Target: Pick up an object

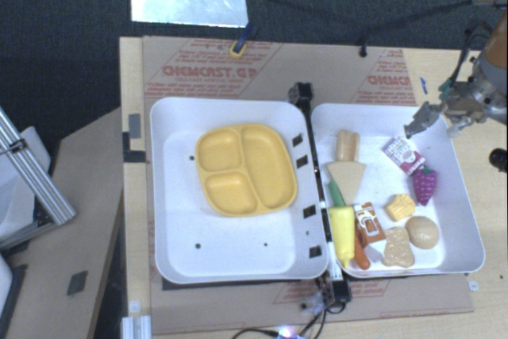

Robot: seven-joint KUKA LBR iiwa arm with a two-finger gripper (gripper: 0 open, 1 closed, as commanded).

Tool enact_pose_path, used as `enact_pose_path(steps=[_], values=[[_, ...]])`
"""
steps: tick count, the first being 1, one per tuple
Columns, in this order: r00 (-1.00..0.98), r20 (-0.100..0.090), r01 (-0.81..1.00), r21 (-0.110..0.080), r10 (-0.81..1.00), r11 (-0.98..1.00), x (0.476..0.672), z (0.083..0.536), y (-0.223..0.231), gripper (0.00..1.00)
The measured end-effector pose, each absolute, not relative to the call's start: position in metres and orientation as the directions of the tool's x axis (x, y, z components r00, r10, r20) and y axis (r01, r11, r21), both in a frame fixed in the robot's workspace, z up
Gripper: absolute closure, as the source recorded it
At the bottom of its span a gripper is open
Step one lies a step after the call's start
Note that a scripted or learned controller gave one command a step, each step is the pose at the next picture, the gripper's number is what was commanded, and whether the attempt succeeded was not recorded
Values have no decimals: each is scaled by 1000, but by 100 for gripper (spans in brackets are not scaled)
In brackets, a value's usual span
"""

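White right bin's [468, 194] far rim sits under the claw [432, 119]; its grip cannot be told.

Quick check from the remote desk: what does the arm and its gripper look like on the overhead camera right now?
The arm is grey metal with an orange band above the wrist. The gripper is grey, with a slim finger slanting off its metallic body. A thin dark cable runs beside the wrist.

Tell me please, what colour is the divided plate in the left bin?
Yellow; the divided plate shows clearly in the camera view.

Yellow divided plate [244, 169] in left bin [171, 194].
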State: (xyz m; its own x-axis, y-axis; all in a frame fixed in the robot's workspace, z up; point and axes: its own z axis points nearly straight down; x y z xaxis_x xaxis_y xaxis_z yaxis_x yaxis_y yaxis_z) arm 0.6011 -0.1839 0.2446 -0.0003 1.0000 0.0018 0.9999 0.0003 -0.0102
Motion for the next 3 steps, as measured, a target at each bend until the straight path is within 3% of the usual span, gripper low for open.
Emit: enact_pose_path(steps=[1,3], values=[[-3,0,1000,2,1000,3,603,252,-183,0],[-1,0,1000,-1,1000,1,605,149,-186,0]])
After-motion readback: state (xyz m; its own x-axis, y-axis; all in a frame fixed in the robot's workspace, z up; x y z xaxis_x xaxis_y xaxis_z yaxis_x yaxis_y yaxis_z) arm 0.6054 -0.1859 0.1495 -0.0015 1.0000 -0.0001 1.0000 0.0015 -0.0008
